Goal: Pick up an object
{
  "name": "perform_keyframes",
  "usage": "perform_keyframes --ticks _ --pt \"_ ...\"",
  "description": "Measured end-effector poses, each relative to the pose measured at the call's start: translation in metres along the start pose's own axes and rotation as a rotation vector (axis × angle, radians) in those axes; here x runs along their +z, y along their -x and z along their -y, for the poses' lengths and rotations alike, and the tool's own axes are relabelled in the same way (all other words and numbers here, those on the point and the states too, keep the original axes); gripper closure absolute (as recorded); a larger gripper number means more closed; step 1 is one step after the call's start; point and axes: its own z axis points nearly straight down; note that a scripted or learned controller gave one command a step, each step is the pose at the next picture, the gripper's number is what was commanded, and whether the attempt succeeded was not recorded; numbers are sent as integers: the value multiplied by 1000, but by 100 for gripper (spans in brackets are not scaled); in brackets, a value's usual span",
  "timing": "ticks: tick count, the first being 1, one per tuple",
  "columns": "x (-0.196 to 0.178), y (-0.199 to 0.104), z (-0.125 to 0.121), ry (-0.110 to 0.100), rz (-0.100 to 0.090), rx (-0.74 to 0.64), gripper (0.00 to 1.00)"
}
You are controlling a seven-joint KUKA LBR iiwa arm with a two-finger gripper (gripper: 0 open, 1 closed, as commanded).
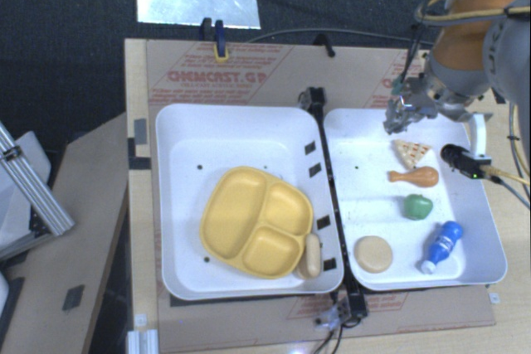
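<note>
While the claw hovers over the far edge of the right bin, gripping nothing I can see and too small to call released or clenched, let's count: two white bins, side by side on the surface. Right bin, five pieces, one of each: a tan pizza wedge just below the claw, a brown drumstick beside it, a green pepper, a blue bottle with a white cap lying tilted at the near corner, and a round beige bun. Left bin, two: one yellow three-compartment tray and a pale bread roll touching its right edge. Red lettering on the board behind reads, roughly, "CHEMCAST GP".
</note>
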Motion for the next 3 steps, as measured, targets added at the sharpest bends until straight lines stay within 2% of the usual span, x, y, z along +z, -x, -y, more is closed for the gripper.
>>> perform_keyframes --ticks 1,2,3 --pt "-35 0 -2 -1 0 -1 100" --pt "-46 -52 2 -4 -3 -6 100" --pt "-38 -114 4 -6 -4 -7 100"
